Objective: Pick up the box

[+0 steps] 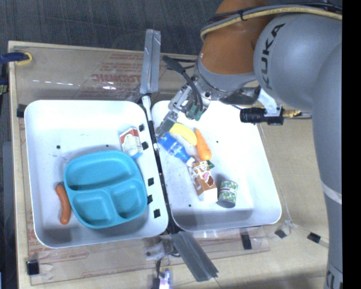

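A short orange-brown sausage (62,203) lies along the left bin's (42,116) near wall, far left of and below the gripper, touching the blue three-compartment plastic tray (105,188) that takes up most of that bin's floor. Just past the tray's upper right corner, a small red-and-white carton (130,141) leans by the divider, left of and slightly below the fingertips. The grey arm's two-finger gripper (170,120) hangs over the right bin's (262,179) upper left corner, fingers angled down and to the left; whether they are spread or pressed together cannot be told from this angle, and nothing is visibly held between them. Immediately under and right of the tips crowd a blue-and-white wrapped packet (175,147), a yellow banana-shaped toy (183,131) and an orange carrot-shaped toy (203,145). The likely target, a small patterned box with a brown and white printed face (203,179), lies further right and below, tilted, beside a green-labelled tin can (228,193). The risk is that a descent from here closes on the packet or banana instead, or that the box, on its slant, slips out of the fingers or nudges the can.
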Available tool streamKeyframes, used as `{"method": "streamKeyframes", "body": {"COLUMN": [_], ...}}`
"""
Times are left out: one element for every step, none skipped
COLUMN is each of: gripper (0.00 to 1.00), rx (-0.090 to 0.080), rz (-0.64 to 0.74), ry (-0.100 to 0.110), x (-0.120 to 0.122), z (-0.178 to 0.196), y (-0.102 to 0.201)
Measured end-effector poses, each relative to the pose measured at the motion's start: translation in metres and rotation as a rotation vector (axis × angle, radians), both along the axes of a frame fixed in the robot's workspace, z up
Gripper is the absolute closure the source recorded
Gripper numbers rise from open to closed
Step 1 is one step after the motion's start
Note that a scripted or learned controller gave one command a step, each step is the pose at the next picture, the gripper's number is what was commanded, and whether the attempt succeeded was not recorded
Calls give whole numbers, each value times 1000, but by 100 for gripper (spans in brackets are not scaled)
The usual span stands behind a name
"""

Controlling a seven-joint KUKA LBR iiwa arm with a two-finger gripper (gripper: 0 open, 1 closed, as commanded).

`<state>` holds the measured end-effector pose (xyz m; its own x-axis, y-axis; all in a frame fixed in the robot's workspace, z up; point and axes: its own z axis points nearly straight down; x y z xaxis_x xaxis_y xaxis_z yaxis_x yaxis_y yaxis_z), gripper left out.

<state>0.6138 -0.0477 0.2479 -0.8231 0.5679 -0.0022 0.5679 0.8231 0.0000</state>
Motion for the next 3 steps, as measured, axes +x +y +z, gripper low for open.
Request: {"method": "streamKeyframes", "body": {"gripper": [0,100,100], "rx": [0,0,1], "rz": [-136,-131,-387], "ry": [4,2,3], "x": [19,20,-56], "z": [-56,-45,25], "y": [-27,-26,-12]}}
